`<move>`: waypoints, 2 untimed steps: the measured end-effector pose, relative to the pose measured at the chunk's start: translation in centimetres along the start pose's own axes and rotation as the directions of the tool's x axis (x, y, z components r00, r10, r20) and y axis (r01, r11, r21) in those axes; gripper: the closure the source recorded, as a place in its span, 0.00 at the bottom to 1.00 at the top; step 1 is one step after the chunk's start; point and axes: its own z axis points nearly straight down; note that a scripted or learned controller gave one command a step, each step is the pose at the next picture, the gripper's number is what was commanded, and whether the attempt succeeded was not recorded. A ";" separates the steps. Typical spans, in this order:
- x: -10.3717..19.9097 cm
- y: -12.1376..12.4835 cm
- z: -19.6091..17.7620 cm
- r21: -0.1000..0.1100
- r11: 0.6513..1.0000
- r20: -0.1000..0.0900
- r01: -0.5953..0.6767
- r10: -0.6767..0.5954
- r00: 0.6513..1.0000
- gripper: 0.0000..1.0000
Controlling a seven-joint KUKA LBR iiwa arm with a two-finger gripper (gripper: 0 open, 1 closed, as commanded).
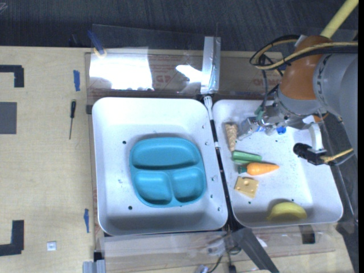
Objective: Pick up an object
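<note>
Broadly, the pale wooden desk point(40, 169) carries two white bins side by side, and no readable writing or brand shows on anything. The left bin point(108, 124) holds a blue divided tray point(168, 170), with bare white floor all round it out to the walls. The right bin point(324, 192) holds the small things, crowded toward its left wall, while its right half lies mostly bare. The grey arm point(335, 78) with its orange band reaches in over that bin's upper part, and the jaws point(257, 124) hang just right of a tan bread-like stick point(230, 136); whether they are parted or closed cannot be told. Below them lie a green piece point(245, 156), a carrot point(263, 168), a cheese wedge point(247, 186) and a yellow banana point(287, 210) near the front wall.
</note>
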 end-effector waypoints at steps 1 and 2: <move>1.4 -5.3 -0.1 -0.001 1.000 0.001 -0.008 0.008 1.000 0.00; 4.5 -12.8 -0.2 -0.002 0.998 0.000 0.062 -0.062 0.998 0.00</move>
